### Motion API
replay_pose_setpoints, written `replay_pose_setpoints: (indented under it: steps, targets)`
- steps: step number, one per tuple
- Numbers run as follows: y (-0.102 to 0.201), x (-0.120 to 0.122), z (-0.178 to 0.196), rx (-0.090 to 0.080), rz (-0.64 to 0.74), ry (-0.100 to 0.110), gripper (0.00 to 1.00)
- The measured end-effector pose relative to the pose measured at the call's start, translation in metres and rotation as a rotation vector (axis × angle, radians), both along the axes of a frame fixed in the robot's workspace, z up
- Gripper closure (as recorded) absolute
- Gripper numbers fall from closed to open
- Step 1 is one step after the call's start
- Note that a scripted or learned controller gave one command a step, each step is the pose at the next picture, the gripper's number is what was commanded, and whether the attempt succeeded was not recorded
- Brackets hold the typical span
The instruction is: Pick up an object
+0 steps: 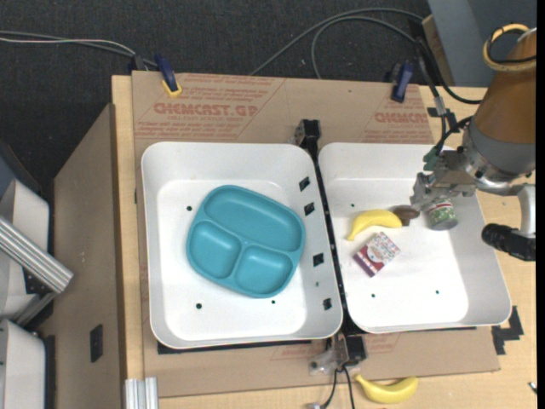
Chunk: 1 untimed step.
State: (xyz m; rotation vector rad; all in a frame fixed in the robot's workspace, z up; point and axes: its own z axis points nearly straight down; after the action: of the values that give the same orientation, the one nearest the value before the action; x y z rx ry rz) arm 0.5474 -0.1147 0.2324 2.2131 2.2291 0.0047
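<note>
- A tabletop (213,100) covered in brown cardboard carries two shallow white bins side by side.
- The left bin (162,228) holds a teal divided plate (245,240), lying flat near its middle.
- The right bin (477,288) holds a yellow banana (375,222) near its left wall, with a small red and white box (377,253) just below it.
- The grey and orange arm (509,100) reaches in from the right.
- Its tool (441,196) sits over the right bin's upper right area, touching a small round can (443,215); I cannot tell whether it is clamped on the can.
- A second banana (390,388) lies on the tabletop below the bins.
</note>
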Motion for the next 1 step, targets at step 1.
replay_pose_setpoints:
  steps: [1]
  targets:
    - [0.0565,0.0044,0.0076,0.0,0.0,0.0,1.0]
